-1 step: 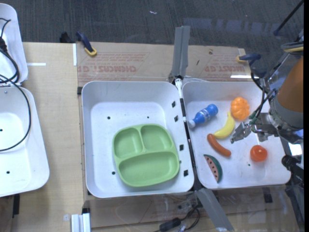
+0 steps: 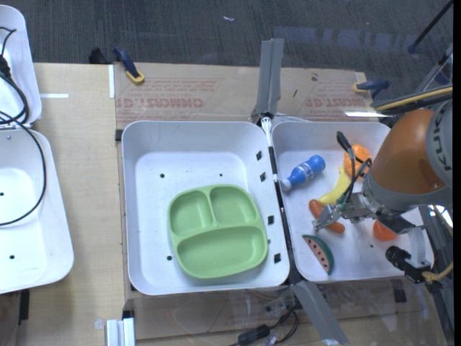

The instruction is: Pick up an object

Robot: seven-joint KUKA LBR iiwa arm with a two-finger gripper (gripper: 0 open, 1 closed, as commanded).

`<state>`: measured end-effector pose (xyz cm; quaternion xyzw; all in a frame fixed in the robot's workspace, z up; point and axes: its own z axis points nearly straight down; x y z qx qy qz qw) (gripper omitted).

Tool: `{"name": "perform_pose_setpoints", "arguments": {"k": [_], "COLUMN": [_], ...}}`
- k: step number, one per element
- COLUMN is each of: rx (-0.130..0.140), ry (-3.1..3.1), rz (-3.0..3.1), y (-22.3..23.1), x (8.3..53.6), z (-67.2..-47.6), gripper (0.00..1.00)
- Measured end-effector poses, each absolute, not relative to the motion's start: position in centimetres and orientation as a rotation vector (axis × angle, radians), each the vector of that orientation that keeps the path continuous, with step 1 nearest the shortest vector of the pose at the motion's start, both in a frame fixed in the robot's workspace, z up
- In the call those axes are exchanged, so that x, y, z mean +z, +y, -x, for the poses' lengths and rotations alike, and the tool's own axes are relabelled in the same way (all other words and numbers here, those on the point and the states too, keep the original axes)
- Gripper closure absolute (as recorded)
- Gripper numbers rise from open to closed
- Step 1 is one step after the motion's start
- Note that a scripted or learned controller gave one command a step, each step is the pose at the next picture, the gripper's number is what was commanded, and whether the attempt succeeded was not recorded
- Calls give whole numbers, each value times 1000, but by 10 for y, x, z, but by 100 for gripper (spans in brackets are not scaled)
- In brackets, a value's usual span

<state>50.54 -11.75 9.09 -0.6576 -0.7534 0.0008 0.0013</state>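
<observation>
the arm is grey, with a broad rounded orange band above the wrist; behind the fingers sits a silvery metal gripper trailing thin black cables.

- Left bin: green divided plate takes the middle, bare floor open along the back and left wall.
- Right bin: crowded, with blue bottle, banana, watermelon slice and arm overhead.
- Back-left corner there lies open.
</observation>
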Motion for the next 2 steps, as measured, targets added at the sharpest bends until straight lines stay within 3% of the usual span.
{"name": "perform_pose_setpoints", "arguments": {"k": [1,2], "rx": [4,2], "ry": [-2359,-2620], "rz": [2068,1734], "y": [-118,-83], "x": [99,195], "z": [-505,-589], "gripper": [100,100]}}
